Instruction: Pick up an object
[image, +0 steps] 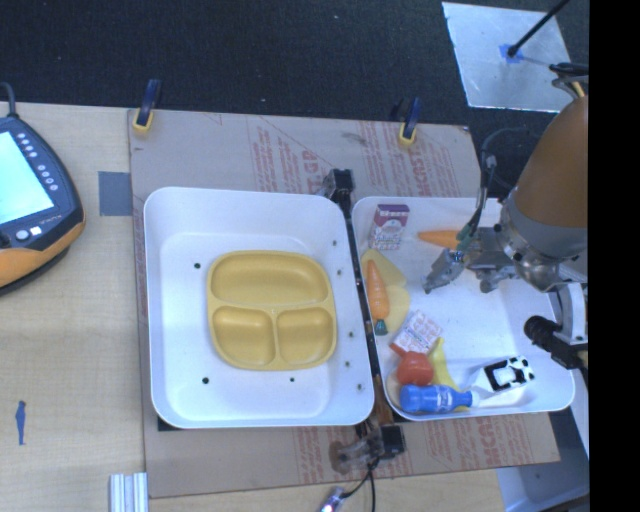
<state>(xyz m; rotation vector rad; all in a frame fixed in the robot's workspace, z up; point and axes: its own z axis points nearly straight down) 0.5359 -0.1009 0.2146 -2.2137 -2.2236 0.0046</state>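
Reaching in from the right, the gripper (462, 272) is hanging over the right bin (560, 398) with its fingers apart, holding nothing. One carrot (376, 287) is lying just to its left, not touching. One blue bottle (433, 399) and one red ball (414, 368) are sitting nearer the front. One yellow tray (271, 308) is lying in the left bin (170, 300).

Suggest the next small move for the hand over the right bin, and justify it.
Probably lower the hand toward the small orange piece just beside it. The hand hovers over bare floor of the right bin holding nothing, and that piece lies apart from the crowded items lower down.
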